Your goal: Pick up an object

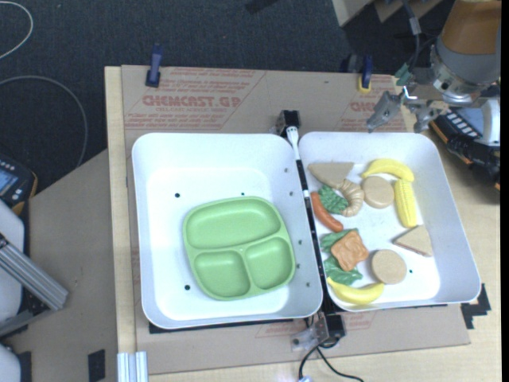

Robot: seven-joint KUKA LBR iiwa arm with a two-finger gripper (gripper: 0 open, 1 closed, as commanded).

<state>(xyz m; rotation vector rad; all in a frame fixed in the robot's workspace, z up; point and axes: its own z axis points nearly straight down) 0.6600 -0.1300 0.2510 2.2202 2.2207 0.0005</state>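
Yellow plastic banana [388, 168], likely light, stiff, slick: lies in right bin [453, 213], far edge of toy-food pile. Best taken across narrow mid-curve. Gripper [388, 111] hovers above bin's far rim, clear of food; jaw state cannot be told.

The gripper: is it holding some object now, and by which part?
Nothing is held. The gripper hangs above the far rim of the right bin, apart from the toy food.

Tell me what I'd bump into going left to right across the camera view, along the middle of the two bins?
Left bin wall → green tray → orange hot dog → round cracker → corn cob → right bin wall.
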